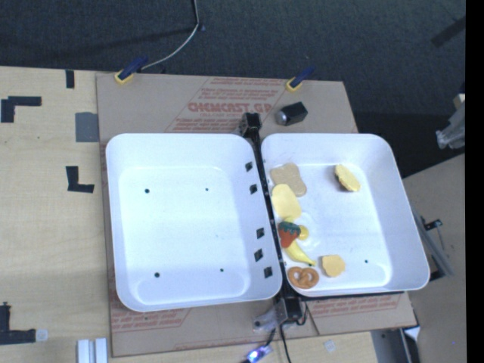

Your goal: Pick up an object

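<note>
Two white bins sit side by side on a cardboard sheet [227,100] that lies on the wooden surface [45,203]. All the loose things lie in the right bin [393,225], the one on the side the arm reaches in from; the left bin [121,225] is farther from that side.

Most of the things crowd along the right bin's inner wall, by the seam between the bins. A tan flat piece [288,178] lies at the top of the row, touching a pale yellow piece [284,201] below it. Next comes a red toy strawberry [289,234] with a green cap, then a yellow banana [301,255], and a brown pretzel [303,277] at the near end. An orange-yellow chunk [332,265] lies just beside the pretzel, and another yellow chunk [347,178] lies apart, towards the arm's side.

A small black part [292,113] rests on the cardboard beyond the bins.

A pale grey shape [452,131] at the right edge may be part of the arm, though it is too cut off to be sure. I cannot tell whether the pincer is open or closed.
</note>
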You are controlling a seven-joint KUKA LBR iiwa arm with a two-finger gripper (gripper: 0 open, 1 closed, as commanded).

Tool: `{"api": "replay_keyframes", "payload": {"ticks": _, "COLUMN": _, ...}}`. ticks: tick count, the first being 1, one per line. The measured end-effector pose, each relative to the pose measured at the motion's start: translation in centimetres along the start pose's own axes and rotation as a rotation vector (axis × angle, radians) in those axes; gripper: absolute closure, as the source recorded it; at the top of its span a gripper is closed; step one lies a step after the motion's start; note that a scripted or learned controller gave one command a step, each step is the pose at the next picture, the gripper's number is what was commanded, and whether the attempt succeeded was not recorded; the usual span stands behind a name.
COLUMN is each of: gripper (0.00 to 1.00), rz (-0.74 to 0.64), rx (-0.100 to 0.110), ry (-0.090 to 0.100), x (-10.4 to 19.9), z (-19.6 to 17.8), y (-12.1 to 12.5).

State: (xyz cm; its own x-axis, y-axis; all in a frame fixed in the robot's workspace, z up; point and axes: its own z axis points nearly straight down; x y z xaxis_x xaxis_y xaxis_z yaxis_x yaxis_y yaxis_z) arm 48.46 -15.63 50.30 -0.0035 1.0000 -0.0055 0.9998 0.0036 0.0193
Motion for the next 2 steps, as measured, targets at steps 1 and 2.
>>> {"api": "replay_keyframes", "payload": {"ticks": 1, "gripper": 1.0, "rz": 0.007, "rx": 0.015, "ry": 0.001, "x": -6.3, "z": -3.4, "y": 0.3}}
{"api": "replay_keyframes", "payload": {"ticks": 2, "gripper": 1.0, "rz": 0.0, "rx": 0.035, "ry": 0.01, "x": 4.3, "z": 25.0, "y": -0.7}}
